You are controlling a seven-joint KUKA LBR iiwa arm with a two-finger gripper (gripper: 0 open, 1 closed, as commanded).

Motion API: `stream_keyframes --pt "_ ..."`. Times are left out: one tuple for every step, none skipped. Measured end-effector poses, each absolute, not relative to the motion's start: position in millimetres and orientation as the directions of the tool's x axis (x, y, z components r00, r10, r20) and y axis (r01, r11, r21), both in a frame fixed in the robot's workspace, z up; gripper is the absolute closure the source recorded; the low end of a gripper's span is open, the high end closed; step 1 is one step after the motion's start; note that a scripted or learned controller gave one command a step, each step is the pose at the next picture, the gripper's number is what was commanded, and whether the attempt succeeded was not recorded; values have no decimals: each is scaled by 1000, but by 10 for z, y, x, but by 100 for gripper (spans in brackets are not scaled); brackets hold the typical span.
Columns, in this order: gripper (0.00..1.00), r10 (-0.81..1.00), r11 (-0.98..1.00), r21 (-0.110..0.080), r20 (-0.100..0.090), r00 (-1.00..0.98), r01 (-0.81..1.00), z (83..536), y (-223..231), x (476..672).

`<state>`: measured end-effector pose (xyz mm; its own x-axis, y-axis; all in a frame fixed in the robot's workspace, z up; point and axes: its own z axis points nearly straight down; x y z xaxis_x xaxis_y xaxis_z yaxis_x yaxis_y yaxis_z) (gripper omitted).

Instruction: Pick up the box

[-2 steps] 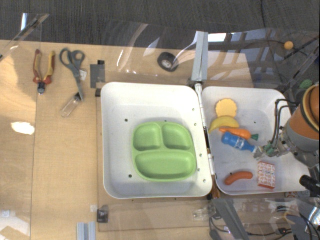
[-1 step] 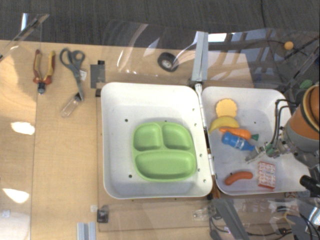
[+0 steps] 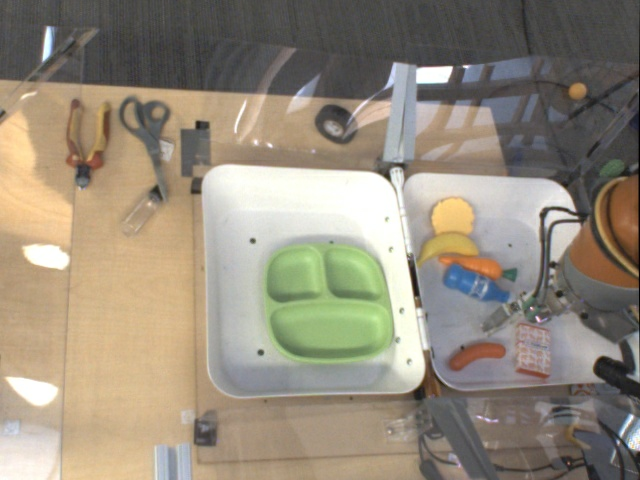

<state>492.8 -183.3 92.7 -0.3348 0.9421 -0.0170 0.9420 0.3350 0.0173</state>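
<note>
Here, at the near edge of the right white bin (image 3: 560,193), lies the small flat rectangular box (image 3: 533,350), white with a red and pink printed pattern, resting flat on the bin floor with its long side running away from me. There is 1 box. Just left of it lies 1 reddish-orange sausage-shaped toy (image 3: 477,354), apart from the box.

Just above the box sits the silver two-finger gripper (image 3: 517,311), low over the bin floor and close to the box's far end; nothing is visible between its fingers, and how wide they stand I cannot tell. The grey arm with its orange band (image 3: 612,238) reaches in from the right.

Farther back lie 1 blue bottle (image 3: 476,284), 1 orange carrot with a green tip (image 3: 482,266), 1 yellow banana (image 3: 447,246) and 1 round yellow disc (image 3: 453,214).

The left white bin (image 3: 240,208) holds 1 green plastic tray with 3 compartments (image 3: 328,301).

On the wooden bench (image 3: 100,368) beyond lie 1 grey-handled pair of scissors (image 3: 150,143), 1 red-handled pair of pliers (image 3: 85,140) and 1 roll of black tape (image 3: 336,123).
</note>
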Motion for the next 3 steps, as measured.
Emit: stream_keyframes --pt "0 990 139 24 -9 -139 990 928 -1908 4951" --pt "0 1000 18 5 -1 -18 1000 971 -1747 4888" --pt "0 999 40 17 -4 -40 999 922 -1792 4923"
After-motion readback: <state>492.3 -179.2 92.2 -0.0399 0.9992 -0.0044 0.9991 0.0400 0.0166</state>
